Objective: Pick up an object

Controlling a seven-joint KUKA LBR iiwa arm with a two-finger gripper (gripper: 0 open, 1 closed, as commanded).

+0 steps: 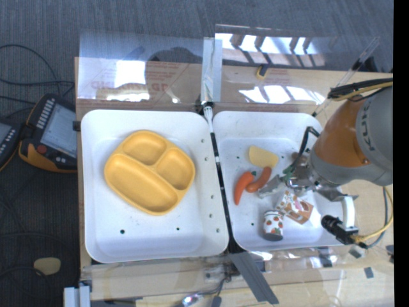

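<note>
end effector (279,185) sits low in the right bin (243,235), pointing toward the carrot; i can't tell how far open it is, the wrist hides the tips, and nothing shows as held. your nearest targets: orange carrot (241,187) lies just beside the tip, with a red-orange chili-like piece (259,179) touching the carrot on its arm side. yellow wedge (262,156) is just above the carrot, toward the far rim. small spotted cup (273,226) is below the carrot, near the front rim, and a red-white crumpled packet (296,210) lies between that cup and the wrist. yellow divided plate (149,171) is in the left bin (96,235), well apart from the carrot. my call: you're at approach, no grasp yet. commit to one item, centre over it and straddle its narrow axis; the carrot and chili touch, so you risk pinching both or nudging one away.
</note>
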